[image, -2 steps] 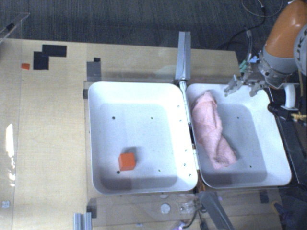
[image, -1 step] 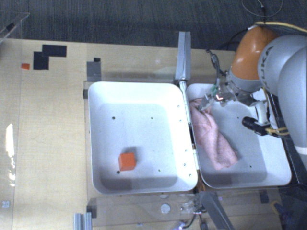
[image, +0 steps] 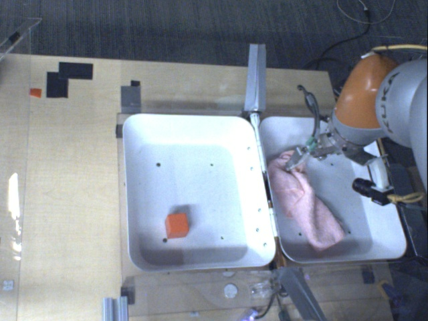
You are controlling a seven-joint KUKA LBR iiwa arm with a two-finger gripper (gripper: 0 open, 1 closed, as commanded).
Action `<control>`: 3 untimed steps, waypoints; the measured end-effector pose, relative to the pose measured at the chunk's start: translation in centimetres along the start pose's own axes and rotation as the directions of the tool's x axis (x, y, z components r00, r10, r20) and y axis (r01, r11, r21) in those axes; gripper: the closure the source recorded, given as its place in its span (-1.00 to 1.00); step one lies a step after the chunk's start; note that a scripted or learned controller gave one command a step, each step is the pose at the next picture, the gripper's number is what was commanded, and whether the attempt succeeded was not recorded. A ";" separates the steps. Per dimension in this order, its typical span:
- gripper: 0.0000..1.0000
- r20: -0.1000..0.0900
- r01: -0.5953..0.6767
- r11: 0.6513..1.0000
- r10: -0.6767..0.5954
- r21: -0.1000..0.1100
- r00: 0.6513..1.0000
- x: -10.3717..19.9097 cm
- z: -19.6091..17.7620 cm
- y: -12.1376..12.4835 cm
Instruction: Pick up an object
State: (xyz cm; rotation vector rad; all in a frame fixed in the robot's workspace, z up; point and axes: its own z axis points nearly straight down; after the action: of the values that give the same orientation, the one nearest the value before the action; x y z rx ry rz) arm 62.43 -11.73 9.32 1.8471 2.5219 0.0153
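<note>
A pale wooden bench (image: 67, 199) sits in front of a dark carpeted floor, and it carries two shallow white bins set side by side, split by a metal divider rail (image: 256, 79) that runs back from where their rims meet. The left bin (image: 200, 139) lies just to the left of that rail; near its front, left of centre, rests a small orange block (image: 177, 225), well apart from the rail and from the arm. The right bin (image: 374, 246) lies just right of the rail, and a pink cloth (image: 304, 202) sprawls in it, running from close beside the rail at the back out toward the bin's front middle.

The arm (image: 394, 105) comes in from the right of the rail, its orange band bulging above the wrist, the wrist bent down and leftward into the right bin. The gripper (image: 299, 162) points toward the rail and sits at the back end of the pink cloth, touching or pinching its bunched upper edge. Whether its jaws are open or closed on the fabric, I cannot tell.
</note>
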 end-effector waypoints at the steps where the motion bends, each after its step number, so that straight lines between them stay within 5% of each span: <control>1: -1.00 0.002 0.153 0.988 -0.153 -0.001 0.988 2.2 0.0 0.9; 2: -1.00 -0.001 0.249 0.969 -0.249 0.003 0.969 3.1 0.1 -7.7; 3: -1.00 -0.002 0.289 0.957 -0.289 0.002 0.957 1.9 0.2 -5.5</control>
State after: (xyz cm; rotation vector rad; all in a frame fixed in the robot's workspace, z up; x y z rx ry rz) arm 56.61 -11.59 9.06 1.4597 2.7662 0.0104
